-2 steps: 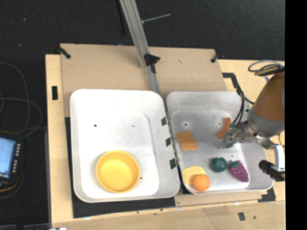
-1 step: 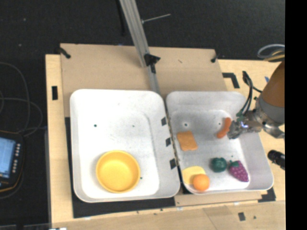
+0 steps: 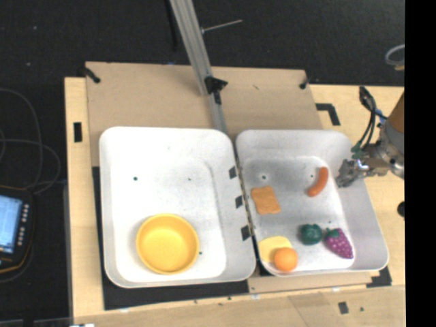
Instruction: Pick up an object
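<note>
Approach step judged under way: gripper (image 3: 346, 174) is placed just right of the sausage (image 3: 317, 181), nothing held; finger state cannot be told. Descent onto sausage needed next.

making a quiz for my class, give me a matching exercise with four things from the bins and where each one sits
Things:
1. yellow bowl
2. sausage
3. purple grapes
4. orange ball

Places:
A. right bin, its near right corner
B. left bin, near side
C. right bin, near edge, on a pale yellow piece
D. right bin, by its right wall, close to the gripper

Pairs: 1-B, 2-D, 3-A, 4-C
</note>
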### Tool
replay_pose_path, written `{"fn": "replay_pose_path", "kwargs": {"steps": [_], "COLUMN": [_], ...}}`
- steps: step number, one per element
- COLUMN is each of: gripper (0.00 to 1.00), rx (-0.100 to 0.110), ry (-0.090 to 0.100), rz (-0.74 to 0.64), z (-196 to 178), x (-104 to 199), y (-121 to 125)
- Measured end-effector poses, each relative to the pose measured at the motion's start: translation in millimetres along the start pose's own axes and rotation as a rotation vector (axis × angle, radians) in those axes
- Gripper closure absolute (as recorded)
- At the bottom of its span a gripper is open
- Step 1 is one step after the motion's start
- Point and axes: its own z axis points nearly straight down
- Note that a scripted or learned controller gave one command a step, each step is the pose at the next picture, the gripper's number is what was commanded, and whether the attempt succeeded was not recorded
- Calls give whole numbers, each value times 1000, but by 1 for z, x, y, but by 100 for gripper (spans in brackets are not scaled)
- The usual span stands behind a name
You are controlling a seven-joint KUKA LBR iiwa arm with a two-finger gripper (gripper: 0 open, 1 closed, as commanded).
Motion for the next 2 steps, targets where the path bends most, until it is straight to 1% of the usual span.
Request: {"fn": "replay_pose_path", "kwargs": {"steps": [1, 2], "gripper": [100, 100], "rx": [3, 5], "ry": [1, 3], "rz": [-1, -3], "z": [-43, -35], "x": [4, 53], "y": [2, -4]}}
